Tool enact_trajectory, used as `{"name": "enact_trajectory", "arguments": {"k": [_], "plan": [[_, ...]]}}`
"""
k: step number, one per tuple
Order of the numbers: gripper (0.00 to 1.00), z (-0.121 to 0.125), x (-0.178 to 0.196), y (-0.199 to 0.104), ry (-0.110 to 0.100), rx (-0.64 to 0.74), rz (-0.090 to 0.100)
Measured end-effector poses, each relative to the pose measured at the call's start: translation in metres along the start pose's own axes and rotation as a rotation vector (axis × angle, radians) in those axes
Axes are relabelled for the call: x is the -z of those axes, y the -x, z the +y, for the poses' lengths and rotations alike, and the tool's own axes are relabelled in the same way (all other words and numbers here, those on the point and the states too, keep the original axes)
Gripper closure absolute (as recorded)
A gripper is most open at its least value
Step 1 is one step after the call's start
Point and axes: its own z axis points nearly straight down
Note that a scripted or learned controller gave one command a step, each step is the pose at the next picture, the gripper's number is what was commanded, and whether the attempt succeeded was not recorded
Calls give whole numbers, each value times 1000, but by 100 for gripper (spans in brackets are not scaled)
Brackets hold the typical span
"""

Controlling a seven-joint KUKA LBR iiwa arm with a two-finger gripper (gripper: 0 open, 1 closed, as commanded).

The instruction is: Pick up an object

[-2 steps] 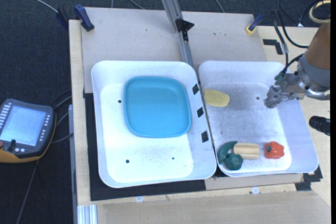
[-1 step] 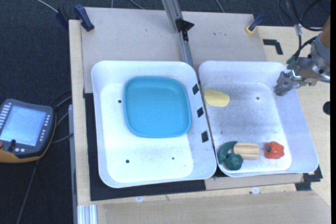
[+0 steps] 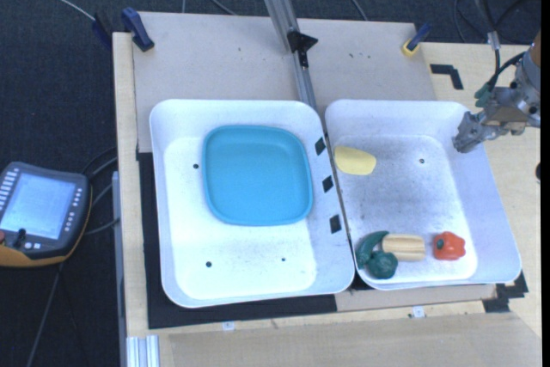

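The right bin (image 3: 481, 185) holds a yellow lemon-like piece (image 3: 355, 160) near its left wall. Along its front edge lie a green vegetable (image 3: 376, 255), a tan cylinder (image 3: 404, 247) and a red pepper (image 3: 448, 246). A blue square plate (image 3: 258, 174) rests in the left bin (image 3: 176, 185). My gripper (image 3: 471, 136) hangs over the right bin's far right corner, well away from all the objects, with nothing visible between its fingers.
A metal pole (image 3: 279, 4) slants down from the top to the gap between the bins. Clamps (image 3: 137, 28) sit at the board's far corners. A teach pendant (image 3: 39, 211) lies off the bench at left.
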Motion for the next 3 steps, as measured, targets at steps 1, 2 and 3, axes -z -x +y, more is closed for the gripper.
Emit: {"name": "enact_trajectory", "arguments": {"k": [1, 2, 3], "plan": [[100, -12, -9, -56, -2, 4, 2], [100, -16, -22, -109, -2, 4, 2], [100, -15, -31, -164, -3, 4, 2]]}}
